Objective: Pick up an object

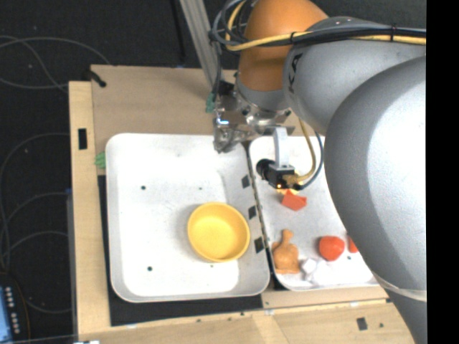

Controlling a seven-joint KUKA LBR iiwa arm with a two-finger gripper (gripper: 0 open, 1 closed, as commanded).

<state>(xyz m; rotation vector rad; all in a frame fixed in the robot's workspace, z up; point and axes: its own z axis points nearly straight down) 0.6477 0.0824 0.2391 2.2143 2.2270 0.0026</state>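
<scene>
While several objects lie in the 2 white bins, none of them sits between the gripper's fingers. A yellow bowl (218, 231) rests upright in the left bin (143, 213), toward that bin's 4 o'clock corner and close to the wall it shares with the right bin (267, 153). In the right bin, an orange-red block (293, 201) lies near the middle of the visible floor. At 6 o'clock from the block sits a tan orange toy (285, 252), touching or nearly touching the bin's left wall, with a small white object (309, 267) just beside it at 4 o'clock. A round red object (330, 247) lies at 3 o'clock from the tan toy, and a sliver of another red item (352, 245) peeks out beside it at the arm's edge.

The gripper (224, 140) hangs over the 1 o'clock corner of the left bin, well apart from the bowl; whether its fingers are spread or closed cannot be told. Behind it at 1 o'clock rise the orange band (276, 38) and the grey arm (373, 120), which covers much of the right bin. Both bins rest on a tan bench (150, 99).
</scene>
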